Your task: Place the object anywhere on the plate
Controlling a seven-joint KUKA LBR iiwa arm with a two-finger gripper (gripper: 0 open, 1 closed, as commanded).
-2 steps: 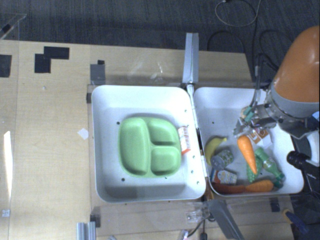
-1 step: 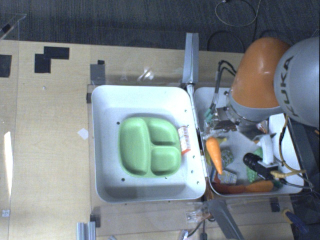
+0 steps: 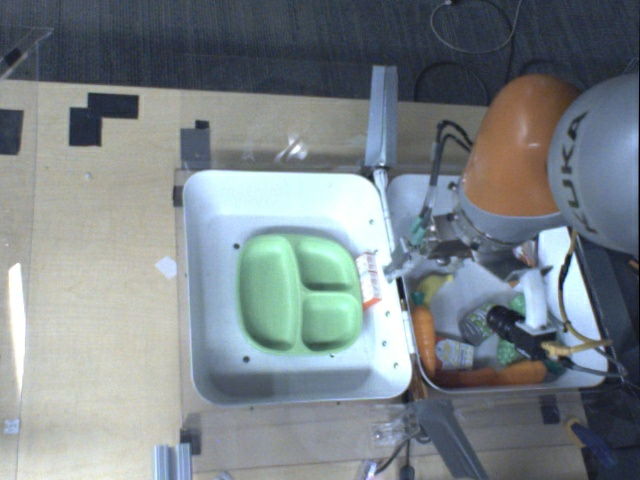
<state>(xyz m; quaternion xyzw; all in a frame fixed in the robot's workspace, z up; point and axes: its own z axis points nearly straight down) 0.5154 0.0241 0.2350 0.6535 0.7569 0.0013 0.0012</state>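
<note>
the arm (image 3: 590,158) comes in from the right side of the shot, a big grey body with the kuka lettering on it. the orange band (image 3: 515,148) bulges out just above the wrist and takes up a good part of the upper right. below that the wrist tips down and to the left, with black cables looping off its left side. the gripper (image 3: 432,246) sits low at the end of it, too cluttered with cables and brackets to read properly.

Plate (image 3: 298,290) pale green; bins (image 3: 215,268) white; carrots (image 3: 424,334) orange at 4 o'clock; arm (image 3: 560,158) grey, orange band; bench (image 3: 90,298) tan.
</note>
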